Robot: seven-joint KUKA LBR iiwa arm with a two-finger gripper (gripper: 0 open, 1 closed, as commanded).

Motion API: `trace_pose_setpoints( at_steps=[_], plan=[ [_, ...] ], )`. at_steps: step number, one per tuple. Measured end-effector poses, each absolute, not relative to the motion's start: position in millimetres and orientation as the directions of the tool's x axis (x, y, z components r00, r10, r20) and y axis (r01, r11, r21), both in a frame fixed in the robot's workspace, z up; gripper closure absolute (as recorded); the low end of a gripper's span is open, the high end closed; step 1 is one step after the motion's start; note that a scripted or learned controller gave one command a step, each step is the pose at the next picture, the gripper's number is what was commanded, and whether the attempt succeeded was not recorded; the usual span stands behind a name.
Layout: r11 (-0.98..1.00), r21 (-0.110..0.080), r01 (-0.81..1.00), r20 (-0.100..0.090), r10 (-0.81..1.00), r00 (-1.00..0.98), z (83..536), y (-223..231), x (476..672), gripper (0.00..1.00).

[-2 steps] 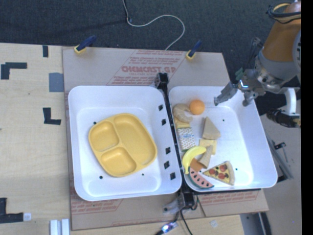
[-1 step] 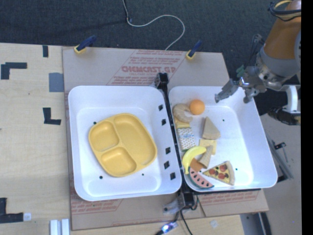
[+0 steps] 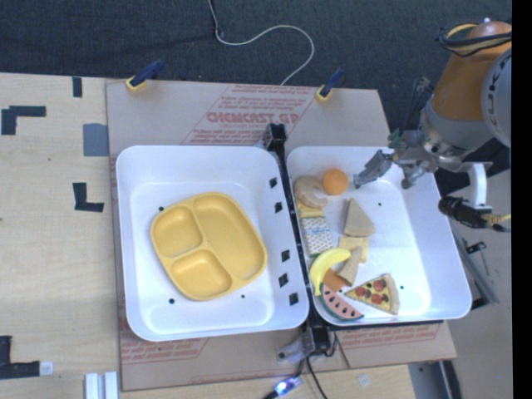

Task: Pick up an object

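The right bin (image 3: 432, 248) holds several toy foods: an orange ball (image 3: 335, 181), a beige bun (image 3: 311, 192), a tan wedge (image 3: 358, 219), a patterned cracker (image 3: 318, 237), a yellow banana (image 3: 327, 264), a pizza slice (image 3: 376, 293) and a watermelon slice (image 3: 339, 305). My gripper (image 3: 391, 170) hangs over the bin's far right part, open, with nothing between its fingers. It is to the right of the orange ball and above the tan wedge in the image.
The left bin (image 3: 137, 181) carries a yellow divided plate (image 3: 208, 245). Black clips line the wall between the bins. A white cable runs over the dark floor behind the cardboard. The arm's grey and orange body fills the upper right.
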State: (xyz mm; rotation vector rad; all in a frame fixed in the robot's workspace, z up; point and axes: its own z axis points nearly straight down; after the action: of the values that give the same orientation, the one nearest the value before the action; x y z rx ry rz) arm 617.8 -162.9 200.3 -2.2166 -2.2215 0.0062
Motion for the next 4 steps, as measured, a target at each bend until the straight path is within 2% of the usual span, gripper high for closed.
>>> trace_pose_setpoints(
  at_steps=[2,3,4],
  plan=[
    [0.003,-0.005,1.0,0.0,1.0,-0.003,83,-158,609.7,0.0],
    [0.003,-0.002,1.0,0.0,1.0,-0.003,97,-157,610.8,1.0],
    [0.001,0.002,1.0,0.0,1.0,-0.001,139,-158,610.3,1.0]
  ],
)
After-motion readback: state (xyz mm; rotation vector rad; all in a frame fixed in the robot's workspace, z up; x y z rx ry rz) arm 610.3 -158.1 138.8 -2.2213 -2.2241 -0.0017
